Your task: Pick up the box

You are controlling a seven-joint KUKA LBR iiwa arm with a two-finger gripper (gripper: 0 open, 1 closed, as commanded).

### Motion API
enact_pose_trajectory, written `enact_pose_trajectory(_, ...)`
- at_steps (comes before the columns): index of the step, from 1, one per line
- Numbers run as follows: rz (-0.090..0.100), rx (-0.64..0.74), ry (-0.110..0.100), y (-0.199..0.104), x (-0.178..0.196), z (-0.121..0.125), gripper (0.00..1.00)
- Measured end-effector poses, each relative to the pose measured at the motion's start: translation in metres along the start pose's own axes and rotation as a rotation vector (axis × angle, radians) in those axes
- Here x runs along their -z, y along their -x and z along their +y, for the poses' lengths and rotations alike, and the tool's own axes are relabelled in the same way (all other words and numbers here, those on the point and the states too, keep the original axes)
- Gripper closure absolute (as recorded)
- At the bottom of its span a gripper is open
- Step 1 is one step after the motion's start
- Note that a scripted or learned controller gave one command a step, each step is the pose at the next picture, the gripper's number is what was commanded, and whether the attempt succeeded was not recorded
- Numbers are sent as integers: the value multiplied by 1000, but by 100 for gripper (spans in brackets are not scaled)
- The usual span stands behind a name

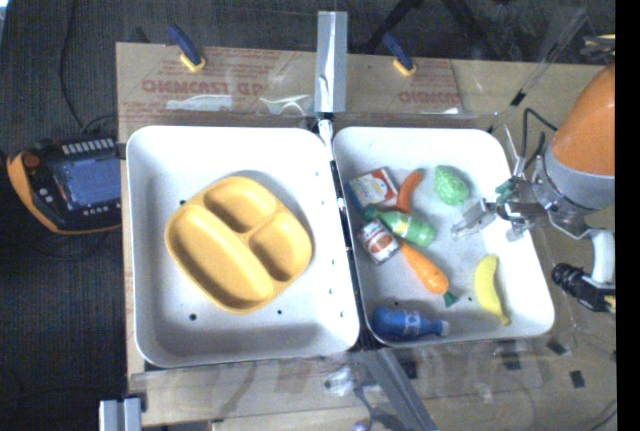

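Box (374, 187) lies flat in the right bin (520, 319), toward its upper left corner, near the wall shared with the left bin (150, 319). It is red and white, and its long axis runs roughly from 8 o'clock to 2 o'clock.

Touching its 3 o'clock end is a small orange chili (409, 189), standing nearly upright in the view. At the box's 5 o'clock sits a green bottle (410, 228), and just below that a can (379, 241). A carrot (426, 269) trails off from the can toward 4 o'clock. A green lump (452, 184) lies farther off at the box's 3 o'clock. A banana (489, 288) lies near the right wall, and a blue bottle (405, 323) lies along the near wall.

My gripper (478, 217) hangs over the right side of this bin, at the box's 4 o'clock and well apart from it, with the green lump and green bottle between us. I cannot tell how it is set. It holds nothing.

A yellow tray (240, 242) fills the middle of the left bin.
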State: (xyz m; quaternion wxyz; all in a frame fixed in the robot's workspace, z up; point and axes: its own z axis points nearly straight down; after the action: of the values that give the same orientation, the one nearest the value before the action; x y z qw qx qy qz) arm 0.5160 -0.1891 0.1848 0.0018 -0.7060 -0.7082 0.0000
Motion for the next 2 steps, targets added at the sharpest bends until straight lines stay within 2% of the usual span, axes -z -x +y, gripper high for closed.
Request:
enact_pose_trajectory(1,-6,-269,2,-30,51,115,0)
enact_pose_trajectory(2,-8,-318,0,-59,11,141,0)
